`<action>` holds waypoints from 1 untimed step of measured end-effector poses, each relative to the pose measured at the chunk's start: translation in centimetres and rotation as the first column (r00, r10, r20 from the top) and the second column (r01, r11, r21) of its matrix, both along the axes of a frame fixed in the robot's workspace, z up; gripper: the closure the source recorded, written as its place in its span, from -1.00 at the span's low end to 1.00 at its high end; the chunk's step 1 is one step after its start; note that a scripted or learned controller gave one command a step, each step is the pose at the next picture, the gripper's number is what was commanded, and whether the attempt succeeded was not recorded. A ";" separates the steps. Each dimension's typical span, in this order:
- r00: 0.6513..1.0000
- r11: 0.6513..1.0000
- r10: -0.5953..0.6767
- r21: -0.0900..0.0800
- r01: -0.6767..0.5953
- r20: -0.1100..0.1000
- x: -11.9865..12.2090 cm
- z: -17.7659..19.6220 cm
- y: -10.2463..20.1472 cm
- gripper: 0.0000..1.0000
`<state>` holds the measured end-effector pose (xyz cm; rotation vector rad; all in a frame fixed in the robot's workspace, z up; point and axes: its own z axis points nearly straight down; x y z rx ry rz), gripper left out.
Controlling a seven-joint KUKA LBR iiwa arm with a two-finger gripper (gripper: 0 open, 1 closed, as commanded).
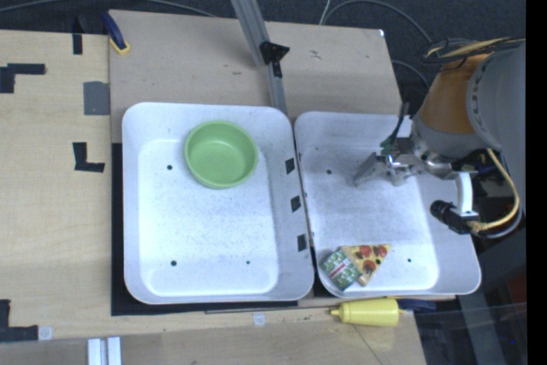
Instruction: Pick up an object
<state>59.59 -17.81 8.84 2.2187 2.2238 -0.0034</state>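
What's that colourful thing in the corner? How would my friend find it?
Find the right bin, under the grey arm. Go to its near left corner: a small flat packet lies there, green with red and yellow pictures. The yellow bottle nearby sits outside the bin and is plain.

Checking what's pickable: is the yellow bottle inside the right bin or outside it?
Outside. The yellow bottle lies on its side on the bench, just past the right bin's near rim, below the pizza slice toy.
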 end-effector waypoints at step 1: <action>1.000 1.000 0.001 0.001 -0.001 0.000 0.0 1.0 0.1 1.00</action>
